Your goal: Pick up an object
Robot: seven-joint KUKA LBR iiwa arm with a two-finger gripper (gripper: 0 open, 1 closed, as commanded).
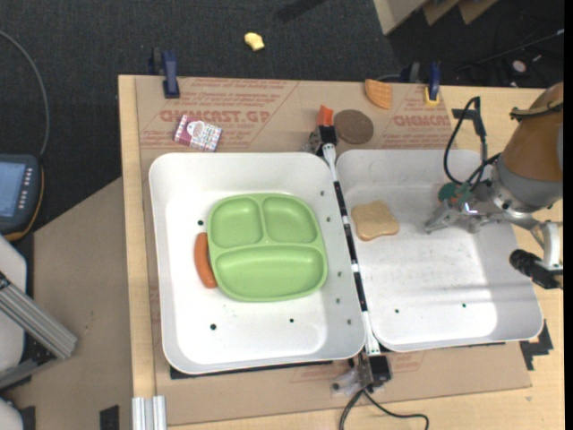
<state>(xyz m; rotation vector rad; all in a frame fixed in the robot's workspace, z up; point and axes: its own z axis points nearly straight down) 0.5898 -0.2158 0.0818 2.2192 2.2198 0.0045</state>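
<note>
The toast slice (pixel 374 220) lies flat in the right bin (pixel 448 303), hard against its left wall at about nine o'clock. Its long axis runs roughly three to nine, tilted a little, with the rounded top toward three o'clock. The gripper (pixel 458 210) hangs over the same bin near two o'clock, apart from the toast; its jaws are spread open, holding nothing. In the left bin (pixel 179 312) a green divided plate (pixel 266 247) sits at centre, an orange carrot (pixel 204 260) touching its nine o'clock edge, lengthwise twelve to six.
</note>
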